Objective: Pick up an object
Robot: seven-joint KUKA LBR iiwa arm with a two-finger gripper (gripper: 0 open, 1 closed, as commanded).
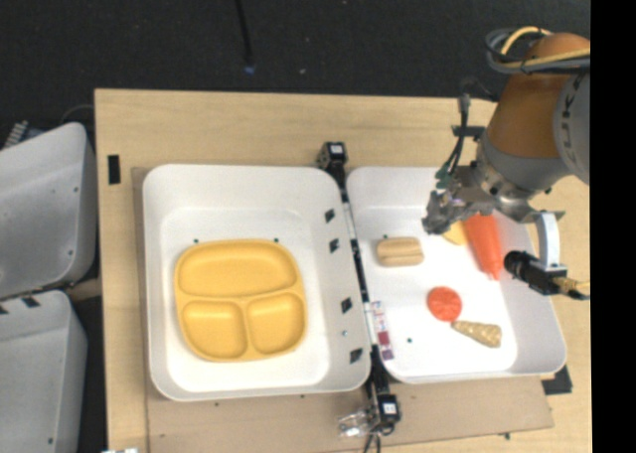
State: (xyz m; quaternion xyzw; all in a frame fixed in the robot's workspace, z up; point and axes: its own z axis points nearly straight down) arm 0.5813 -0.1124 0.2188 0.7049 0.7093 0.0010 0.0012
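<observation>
Bench (119,133) of pale wood bears two white bins (159,242) over dark floor (298,14); tool (444,218) state unclear.

Left white bin (159,272) containing a yellow three-compartment tray (239,298), lying flat. Both bins rest on a light wooden bench (248,123); grey housings (40,213) stand beyond its left edge.

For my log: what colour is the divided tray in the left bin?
Yellow-orange, seen in the camera view: divided tray.

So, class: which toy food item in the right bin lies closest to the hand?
The orange carrot, directly beside the hand; the bread roll, red tomato and cone lie farther away.
</observation>
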